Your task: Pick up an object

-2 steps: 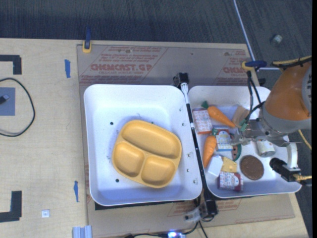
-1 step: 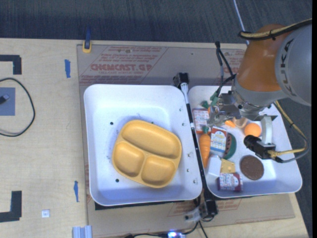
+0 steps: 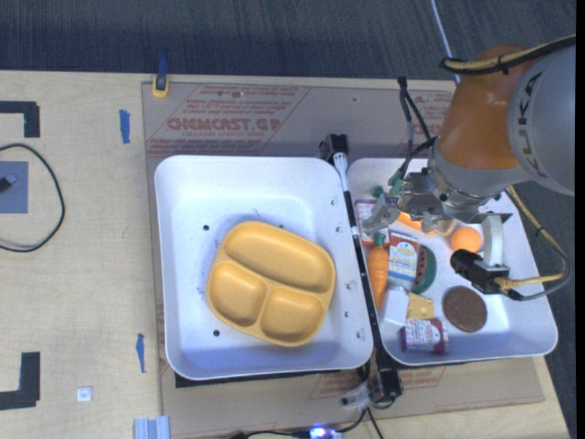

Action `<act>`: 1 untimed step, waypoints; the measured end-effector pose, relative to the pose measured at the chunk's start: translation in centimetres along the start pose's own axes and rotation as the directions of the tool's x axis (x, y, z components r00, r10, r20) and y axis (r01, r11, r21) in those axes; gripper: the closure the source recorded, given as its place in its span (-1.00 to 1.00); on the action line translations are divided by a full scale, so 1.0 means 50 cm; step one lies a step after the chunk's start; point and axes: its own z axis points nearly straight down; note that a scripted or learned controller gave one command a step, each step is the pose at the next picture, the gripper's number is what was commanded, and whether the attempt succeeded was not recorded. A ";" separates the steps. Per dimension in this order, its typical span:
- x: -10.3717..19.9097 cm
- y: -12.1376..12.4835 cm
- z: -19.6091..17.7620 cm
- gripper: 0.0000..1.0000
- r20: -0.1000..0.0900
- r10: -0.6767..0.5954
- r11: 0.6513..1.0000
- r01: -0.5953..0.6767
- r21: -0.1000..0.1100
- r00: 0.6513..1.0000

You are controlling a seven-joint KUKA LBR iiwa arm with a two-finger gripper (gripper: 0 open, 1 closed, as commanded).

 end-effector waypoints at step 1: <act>-0.143 0.172 0.214 -1.00 0.004 0.001 1.000 -0.001 -0.017 1.000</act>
